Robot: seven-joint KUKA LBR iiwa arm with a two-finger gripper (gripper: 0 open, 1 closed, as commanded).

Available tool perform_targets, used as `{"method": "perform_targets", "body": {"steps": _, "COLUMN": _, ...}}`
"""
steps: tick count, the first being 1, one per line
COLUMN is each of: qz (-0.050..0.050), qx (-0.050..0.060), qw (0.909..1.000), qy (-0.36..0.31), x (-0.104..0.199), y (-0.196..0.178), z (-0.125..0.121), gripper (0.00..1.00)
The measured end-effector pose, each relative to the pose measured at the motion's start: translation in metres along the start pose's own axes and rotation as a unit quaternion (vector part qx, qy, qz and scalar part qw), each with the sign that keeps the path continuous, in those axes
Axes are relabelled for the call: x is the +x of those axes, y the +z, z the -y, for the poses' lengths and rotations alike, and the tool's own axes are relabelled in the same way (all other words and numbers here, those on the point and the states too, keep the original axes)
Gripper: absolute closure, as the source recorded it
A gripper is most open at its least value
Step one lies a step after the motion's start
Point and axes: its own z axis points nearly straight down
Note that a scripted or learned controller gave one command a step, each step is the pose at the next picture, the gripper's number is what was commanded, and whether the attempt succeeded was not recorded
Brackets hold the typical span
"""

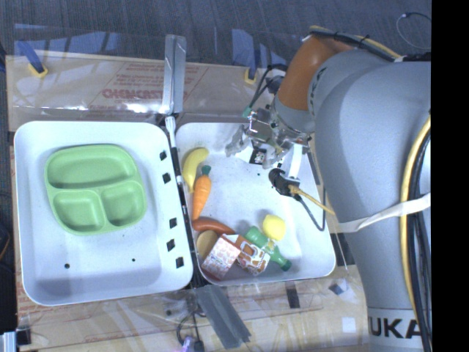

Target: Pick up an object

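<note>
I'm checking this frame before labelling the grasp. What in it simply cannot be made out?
- Claw: small and cluttered by cables in the camera view; its state is unreadable.
- Carton: print too small to read.
- Brown item: partly hidden under the carton and the red sausage-like piece.
- Arm: base cut off by the frame's bottom edge.

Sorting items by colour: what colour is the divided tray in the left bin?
Light green; the divided tray shows clearly in the camera view.

Bright, even light; slightly soft focus
</note>
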Motion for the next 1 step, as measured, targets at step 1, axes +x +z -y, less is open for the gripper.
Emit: {"method": "perform_targets", "body": {"steps": 1, "qz": 0.003, "qx": -0.004, "qw": 0.9996, "qy": -0.029, "x": 0.0467, "y": 0.0247, "z": 0.0512, "gripper": 0.00}}
